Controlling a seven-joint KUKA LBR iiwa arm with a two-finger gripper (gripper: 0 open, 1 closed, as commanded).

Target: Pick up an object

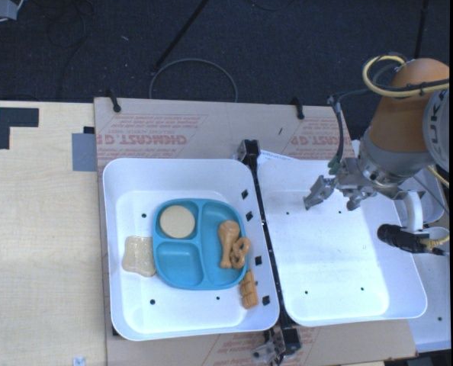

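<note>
My two-finger gripper (335,194) hangs over the right white bin (394,300), fingers spread wide on nothing. My wrist hides that bin's far right corner. The tan pretzel-shaped piece (234,244) lies in the blue divided plastic tray (182,269) in the left white bin (123,311), beyond the divider.

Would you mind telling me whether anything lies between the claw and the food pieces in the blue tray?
The claw hovers over the right white bin. Between it and the blue divided plastic tray in the left bin stand the two bins' adjoining rims with black clips.
</note>
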